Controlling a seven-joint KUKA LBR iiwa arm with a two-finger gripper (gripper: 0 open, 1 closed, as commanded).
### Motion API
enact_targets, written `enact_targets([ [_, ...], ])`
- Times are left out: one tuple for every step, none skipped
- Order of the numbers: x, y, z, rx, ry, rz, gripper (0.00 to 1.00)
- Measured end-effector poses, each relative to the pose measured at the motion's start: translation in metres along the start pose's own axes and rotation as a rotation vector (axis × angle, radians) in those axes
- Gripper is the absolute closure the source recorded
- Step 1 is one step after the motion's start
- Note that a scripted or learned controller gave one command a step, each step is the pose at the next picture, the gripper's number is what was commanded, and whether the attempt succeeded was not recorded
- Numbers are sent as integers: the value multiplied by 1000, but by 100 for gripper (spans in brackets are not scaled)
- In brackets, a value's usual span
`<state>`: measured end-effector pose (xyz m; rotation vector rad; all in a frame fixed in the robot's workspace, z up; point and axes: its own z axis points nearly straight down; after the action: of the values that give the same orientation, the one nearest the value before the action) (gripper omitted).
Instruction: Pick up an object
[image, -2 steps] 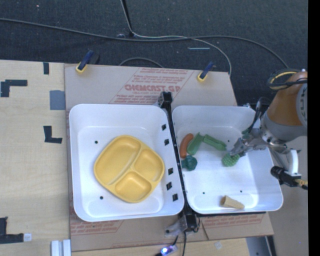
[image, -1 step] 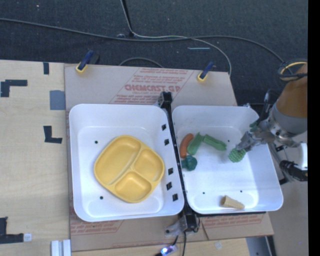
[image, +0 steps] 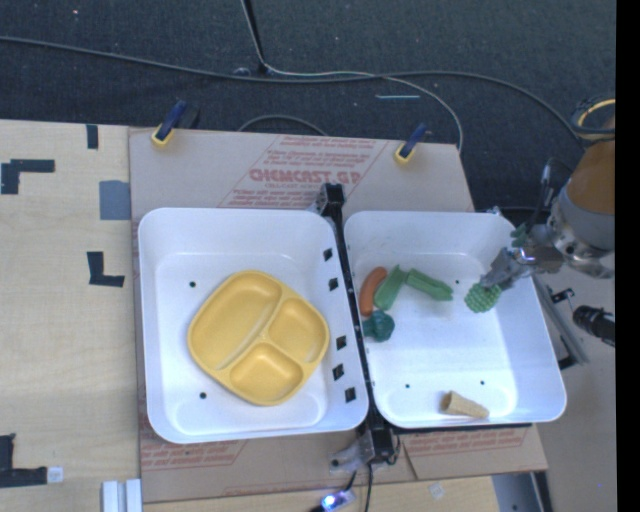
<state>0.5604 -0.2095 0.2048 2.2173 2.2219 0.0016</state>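
The gripper (image: 497, 282), reaching in from the right of the frame on a grey arm (image: 585, 215) with an orange band, has its fingers closed on a small green bumpy toy (image: 482, 297) at the upper right of the right bin (image: 520, 395). The toy, rounded and knobbly like a plastic broccoli floret, sits at the fingertips, its stubby length running upper right to lower left along the line of the fingers.

Near the same bin's left wall lies a cluster of smooth plastic play food: an orange sausage (image: 371, 287) lying steeply, a green pod (image: 389, 288) touching it, a longer green bean (image: 428, 285) angling down to the right, and a dark teal lump (image: 378, 326) just below. A tan wedge (image: 465, 405), like a piece of bread, rests near the lower wall, well apart from the rest.

The left bin (image: 160, 300) holds a yellow, glossy divided plate (image: 258, 336) with three compartments, turned at a slant. Both shallow white bins sit on a brown cardboard sheet (image: 290, 170) clamped at its upper edge.
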Motion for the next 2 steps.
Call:
enact_targets([
  [0,1,-53,-1,-1,0,100],
  [49,11,-57,2,2,-4,100],
])
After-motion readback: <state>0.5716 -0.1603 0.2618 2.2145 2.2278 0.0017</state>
